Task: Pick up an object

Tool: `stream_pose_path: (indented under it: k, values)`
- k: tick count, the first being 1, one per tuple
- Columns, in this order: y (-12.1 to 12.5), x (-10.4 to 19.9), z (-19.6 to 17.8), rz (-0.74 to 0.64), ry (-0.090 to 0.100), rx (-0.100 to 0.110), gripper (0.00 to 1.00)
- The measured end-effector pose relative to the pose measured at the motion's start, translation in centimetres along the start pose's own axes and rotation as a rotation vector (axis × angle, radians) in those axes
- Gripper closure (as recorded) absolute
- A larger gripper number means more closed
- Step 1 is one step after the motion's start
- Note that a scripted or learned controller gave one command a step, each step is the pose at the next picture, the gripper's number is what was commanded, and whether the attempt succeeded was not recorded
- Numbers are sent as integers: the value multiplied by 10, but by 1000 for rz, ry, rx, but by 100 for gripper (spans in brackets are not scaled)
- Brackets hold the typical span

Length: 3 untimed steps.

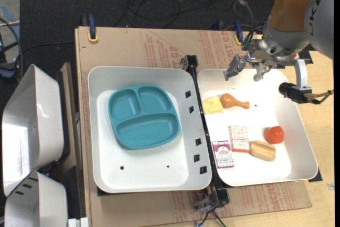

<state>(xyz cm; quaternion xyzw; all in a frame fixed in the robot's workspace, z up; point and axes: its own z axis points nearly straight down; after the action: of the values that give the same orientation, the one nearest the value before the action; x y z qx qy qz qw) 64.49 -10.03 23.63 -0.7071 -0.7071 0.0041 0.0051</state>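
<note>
My gripper (246,71) hangs over the far edge of the right bin (297,130), open, with nothing between its two fingers. Below it lie a yellow cheese wedge (213,105) and a toy chicken drumstick (234,101), side by side. Nearer the front sit a red tomato (274,134), a tan bread roll (262,150), and two small snack packets (238,138) (222,153). The gripper is well above and behind these items, touching none.
The left bin (106,167) holds a teal divided plate (143,116). A black divider with clips runs between the bins (201,130). White containers (29,125) stand at the far left. Cables lie on the dark floor behind the bench.
</note>
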Motion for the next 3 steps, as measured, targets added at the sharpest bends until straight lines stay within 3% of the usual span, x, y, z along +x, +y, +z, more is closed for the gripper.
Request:
stream_pose_path:
  k: [1,3]
  values:
    - [2,0,-8,-2,-2,-13,0]
    - [-3,-16,100,2,-2,-10,0]
